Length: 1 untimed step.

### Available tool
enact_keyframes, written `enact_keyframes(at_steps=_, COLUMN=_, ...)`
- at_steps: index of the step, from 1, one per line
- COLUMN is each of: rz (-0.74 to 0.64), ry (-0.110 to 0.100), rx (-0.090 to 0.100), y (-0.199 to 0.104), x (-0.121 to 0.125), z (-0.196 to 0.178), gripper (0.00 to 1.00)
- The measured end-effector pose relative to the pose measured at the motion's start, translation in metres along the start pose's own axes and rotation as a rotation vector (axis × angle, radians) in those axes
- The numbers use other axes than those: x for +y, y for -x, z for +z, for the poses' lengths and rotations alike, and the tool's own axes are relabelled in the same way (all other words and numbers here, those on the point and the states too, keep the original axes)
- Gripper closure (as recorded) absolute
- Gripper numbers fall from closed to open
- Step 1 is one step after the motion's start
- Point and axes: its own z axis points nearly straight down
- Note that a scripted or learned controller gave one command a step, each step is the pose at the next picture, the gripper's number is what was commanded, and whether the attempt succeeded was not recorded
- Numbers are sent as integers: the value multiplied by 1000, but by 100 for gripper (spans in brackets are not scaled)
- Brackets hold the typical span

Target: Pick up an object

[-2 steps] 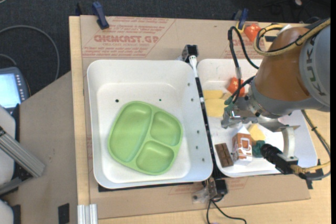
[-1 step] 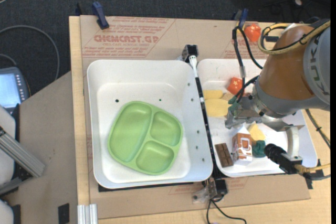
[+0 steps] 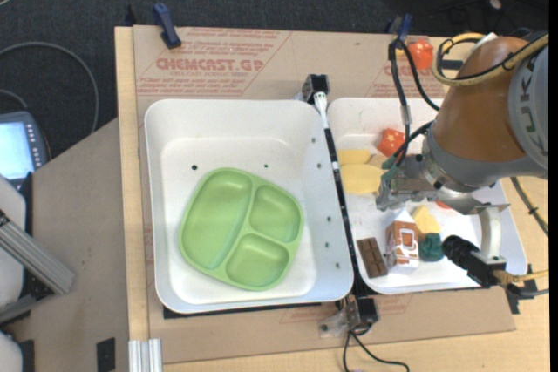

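My claw (image 3: 394,190) hovers low in the right bin (image 3: 366,111); I cannot tell its grip. Yellow pieces (image 3: 359,178) lie just left of it.

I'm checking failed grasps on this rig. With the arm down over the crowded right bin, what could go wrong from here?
1. The gripper sits low among tightly packed pieces: the yellow block, the orange piece and the brown-and-white carton. It may nudge neighbours instead of gripping one.
2. It works close to the divider between the bins, so it might strike the wall or push the yellow block against it.
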Motion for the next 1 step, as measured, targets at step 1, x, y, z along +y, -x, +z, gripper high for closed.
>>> enact_keyframes(at_steps=1, rz=0, ry=2, rx=0, y=0, x=1, z=-10, gripper=100)
